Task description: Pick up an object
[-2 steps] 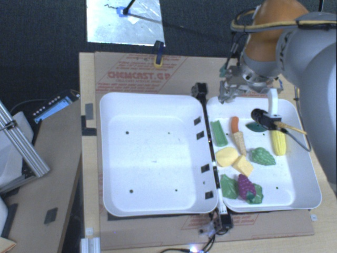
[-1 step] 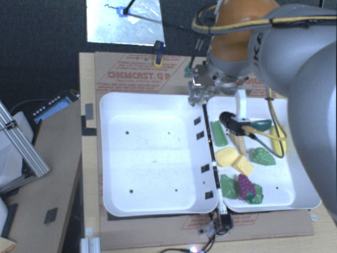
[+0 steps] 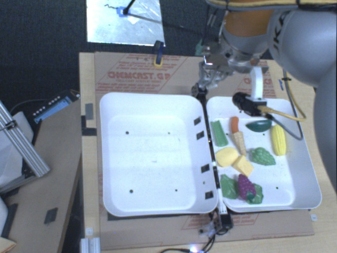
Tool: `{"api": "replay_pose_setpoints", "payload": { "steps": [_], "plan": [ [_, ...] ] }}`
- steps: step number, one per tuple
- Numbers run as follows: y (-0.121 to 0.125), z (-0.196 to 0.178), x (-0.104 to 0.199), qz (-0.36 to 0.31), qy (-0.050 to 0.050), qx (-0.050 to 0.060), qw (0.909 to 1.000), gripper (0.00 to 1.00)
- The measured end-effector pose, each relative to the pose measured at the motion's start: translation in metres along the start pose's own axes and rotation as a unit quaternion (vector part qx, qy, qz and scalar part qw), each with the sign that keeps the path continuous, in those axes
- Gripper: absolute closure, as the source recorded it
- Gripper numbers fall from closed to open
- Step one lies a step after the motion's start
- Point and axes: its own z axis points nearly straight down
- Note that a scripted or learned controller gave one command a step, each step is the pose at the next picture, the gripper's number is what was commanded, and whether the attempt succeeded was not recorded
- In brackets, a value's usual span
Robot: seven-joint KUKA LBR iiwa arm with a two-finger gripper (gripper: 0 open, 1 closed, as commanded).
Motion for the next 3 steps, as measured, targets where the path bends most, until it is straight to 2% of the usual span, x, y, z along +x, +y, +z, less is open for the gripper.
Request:
{"api": "replay_pose_setpoints", "payload": {
  "steps": [1, 2, 3],
  "plan": [
    [-0.024, -0.013, 0.112, -0.004, 0.001, 0.003, 1.0000, 1.00],
    [-0.017, -0.029, 0.128, 0.000, 0.000, 0.002, 1.0000, 1.00],
    [-0.015, -0.079, 0.118, 0.001, 0.000, 0.001, 1.0000, 1.00]
  ]
}}
